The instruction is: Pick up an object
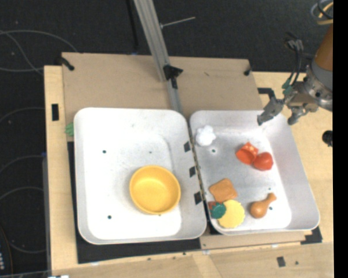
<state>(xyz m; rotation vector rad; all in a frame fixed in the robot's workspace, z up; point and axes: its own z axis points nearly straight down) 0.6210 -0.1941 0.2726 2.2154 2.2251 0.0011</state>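
My gripper (282, 112) hangs open above the far right corner of the right bin (298, 172), with nothing between its fingers. Below it in that bin lie a red pepper-like toy (254, 157), a white fluffy ball (205, 135), a tan toast-shaped piece (223, 189), a yellow disc (232, 213) with a green piece (218, 211) beside it, and a brown drumstick-shaped toy (261, 206). The red toy is the nearest to the gripper, a short way toward the front left of it.
The left bin (104, 138) holds a yellow bowl (155, 189). A slanted metal pole (155, 39) rises from behind the gap between the bins. Cardboard (116, 80) lies under and behind both bins.
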